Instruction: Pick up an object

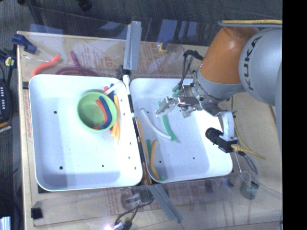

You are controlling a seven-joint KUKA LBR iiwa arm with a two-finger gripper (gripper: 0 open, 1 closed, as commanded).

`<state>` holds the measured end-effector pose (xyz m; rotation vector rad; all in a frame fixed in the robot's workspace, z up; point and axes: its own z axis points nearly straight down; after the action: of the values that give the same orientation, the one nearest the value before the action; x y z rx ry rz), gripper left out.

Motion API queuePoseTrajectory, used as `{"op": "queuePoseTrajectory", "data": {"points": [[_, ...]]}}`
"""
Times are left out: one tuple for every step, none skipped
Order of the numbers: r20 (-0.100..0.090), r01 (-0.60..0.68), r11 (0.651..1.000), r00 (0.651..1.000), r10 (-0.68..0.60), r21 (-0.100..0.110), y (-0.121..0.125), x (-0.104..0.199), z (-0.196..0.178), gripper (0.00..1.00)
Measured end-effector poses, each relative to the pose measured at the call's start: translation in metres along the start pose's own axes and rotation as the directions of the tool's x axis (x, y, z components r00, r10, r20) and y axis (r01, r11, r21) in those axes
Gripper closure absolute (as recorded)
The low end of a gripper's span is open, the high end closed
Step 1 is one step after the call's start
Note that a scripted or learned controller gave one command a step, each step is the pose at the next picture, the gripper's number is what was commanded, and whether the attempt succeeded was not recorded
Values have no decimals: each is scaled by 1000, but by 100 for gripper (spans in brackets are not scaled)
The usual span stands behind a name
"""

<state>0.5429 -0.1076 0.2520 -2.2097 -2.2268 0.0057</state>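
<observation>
Counting from my screen, I see two white bins on the worktop (72, 51): the left bin (57, 162) and the right bin (201, 162). The left one holds one green bowl (91, 110) with a red piece and a blue piece inside it, plus orange sticks (115, 128) just beside its right rim. The right bin holds one white tube (154, 127), one green strip (169, 127) and, against its left wall, an orange-and-green pair (154, 159).

The claw (165, 107) hangs over the upper middle of the right bin with its fingers apart, and I see nothing between them.

The green strip lies just below the claw and the white tube just beside it to the lower left; whether either touches a fingertip I cannot tell.
</observation>
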Motion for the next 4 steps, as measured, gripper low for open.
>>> {"op": "queuePoseTrajectory", "data": {"points": [[1, -56, 998, 998, 56, 2, 30, -38, 59, 0], [2, 32, 999, 1000, -31, -3, 43, -46, 159, 0], [3, 38, 999, 999, -38, -3, 44, -46, 148, 100], [4, 38, 999, 999, -38, -3, 44, -46, 148, 0]]}}
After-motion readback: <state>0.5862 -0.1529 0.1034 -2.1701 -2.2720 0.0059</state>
